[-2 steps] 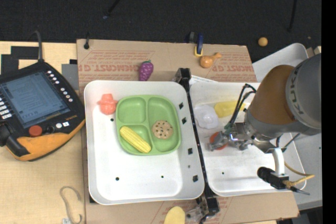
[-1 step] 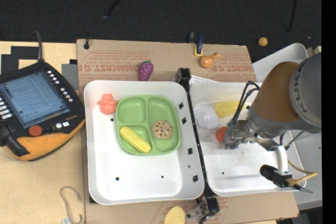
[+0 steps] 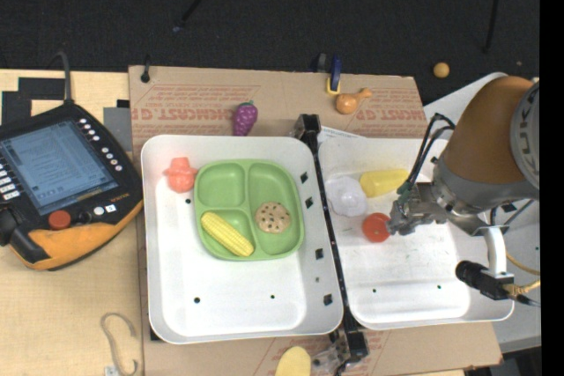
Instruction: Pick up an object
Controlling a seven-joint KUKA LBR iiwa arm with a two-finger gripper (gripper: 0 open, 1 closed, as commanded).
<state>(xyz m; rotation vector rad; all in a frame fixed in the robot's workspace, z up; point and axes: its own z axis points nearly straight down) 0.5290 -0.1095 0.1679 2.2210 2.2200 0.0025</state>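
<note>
Yellow object cut by bottom edge

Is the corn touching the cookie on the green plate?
Apart. The camera view shows the corn in the plate's lower-left compartment and the cookie in the lower-right one, with a raised green divider of the plate between them.

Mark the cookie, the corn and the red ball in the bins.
cookie (image 3: 273, 217): camera view, centre of its top face, in the green tray.
corn (image 3: 227, 233): camera view, middle of the cob, in the green tray.
red ball (image 3: 376, 227): camera view, its top, right bin.
</note>
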